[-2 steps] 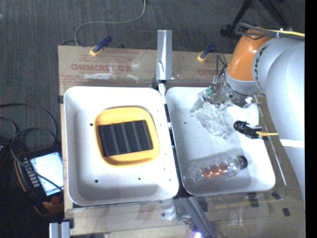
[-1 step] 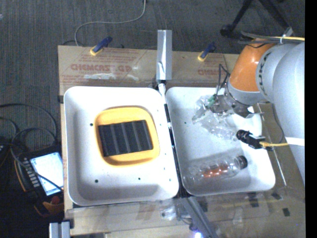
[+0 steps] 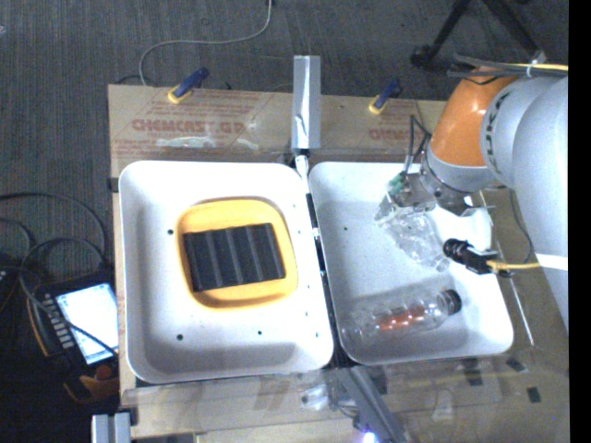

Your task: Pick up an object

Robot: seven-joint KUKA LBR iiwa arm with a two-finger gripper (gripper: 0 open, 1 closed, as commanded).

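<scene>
Hovering in the right bin [image 3: 346,192], the jaws [image 3: 412,212] sit on a crumpled clear wrapper [image 3: 417,236]; their state cannot be told. A clear plastic bottle [image 3: 406,315] lies nearer the camera.

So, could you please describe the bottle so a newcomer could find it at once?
Start at the right-hand white bin and go to its near edge. The clear plastic bottle lies there on its side, cap pointing right. Unlike the crumpled clear plastic above, it has reddish contents.

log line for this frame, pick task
arm over right bin | gripper above crumpled clear plastic | clear bottle lying in right bin | yellow tray in left bin
</scene>
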